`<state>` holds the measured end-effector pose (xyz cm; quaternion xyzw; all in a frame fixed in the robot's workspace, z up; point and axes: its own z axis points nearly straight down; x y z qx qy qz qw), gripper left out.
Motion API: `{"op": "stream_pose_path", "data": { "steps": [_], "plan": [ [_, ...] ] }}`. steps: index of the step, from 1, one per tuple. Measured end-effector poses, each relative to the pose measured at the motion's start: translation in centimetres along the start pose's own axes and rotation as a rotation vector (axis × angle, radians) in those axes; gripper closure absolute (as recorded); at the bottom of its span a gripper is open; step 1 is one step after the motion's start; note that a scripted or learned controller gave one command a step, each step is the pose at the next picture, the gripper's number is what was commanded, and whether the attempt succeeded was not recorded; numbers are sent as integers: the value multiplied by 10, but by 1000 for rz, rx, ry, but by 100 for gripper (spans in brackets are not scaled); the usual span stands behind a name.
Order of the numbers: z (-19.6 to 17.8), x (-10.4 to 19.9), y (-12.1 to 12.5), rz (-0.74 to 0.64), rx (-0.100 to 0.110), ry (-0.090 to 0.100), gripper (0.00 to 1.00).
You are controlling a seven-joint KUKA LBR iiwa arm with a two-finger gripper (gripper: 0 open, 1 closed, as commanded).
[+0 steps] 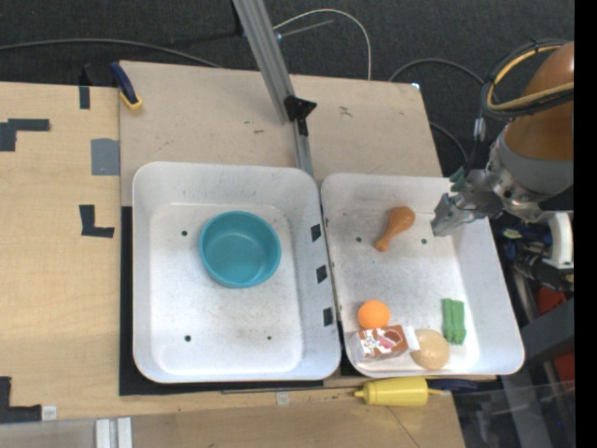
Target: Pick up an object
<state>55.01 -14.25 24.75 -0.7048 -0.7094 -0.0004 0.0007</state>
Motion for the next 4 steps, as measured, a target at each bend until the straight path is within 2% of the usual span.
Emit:
{"op": "stream_pose_path", "data": {
  "steps": [4],
  "plan": [
    [28, 198, 44, 1, 2, -1, 100]
  ]
}}
